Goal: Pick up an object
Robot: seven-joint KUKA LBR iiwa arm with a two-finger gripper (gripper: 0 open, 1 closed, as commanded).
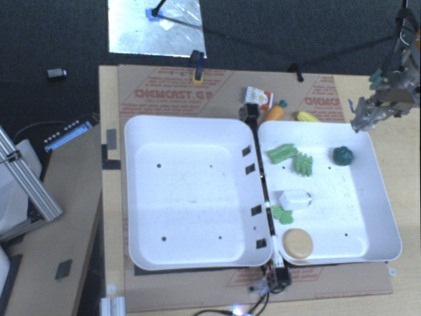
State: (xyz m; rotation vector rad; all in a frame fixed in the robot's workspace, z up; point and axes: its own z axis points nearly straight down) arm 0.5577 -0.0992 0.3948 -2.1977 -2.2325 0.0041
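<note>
The gripper (363, 115) hangs at the far right of the view, just past the upper right corner of the right bin (385, 196), over the bare bench rather than over the bin floor. It appears small and somewhat blurred; nothing shows between its fingertips, and how wide it stands cannot be told. Nearest to it inside the right bin lies a dark teal ball (342, 155), close to the bin's upper right wall and apart from everything else. Further left in the same bin sit two green pieces side by side: a smooth bean-like pod (281, 153) and a frilly leafy piece (303, 163), nearly touching. Lower down, near the divide between the bins, a white block (295, 199) rests against a small green piece (283, 214), and below them a round tan disc (298, 243) lies near the bin's lower left corner. Outside the bins, on the cardboard along the top edge, a yellow item (306, 117), an orange item (274, 113) and a small white and red carton (258, 97) lie in a row. The left bin (141, 196) sits beside the right one, their walls touching.
</note>
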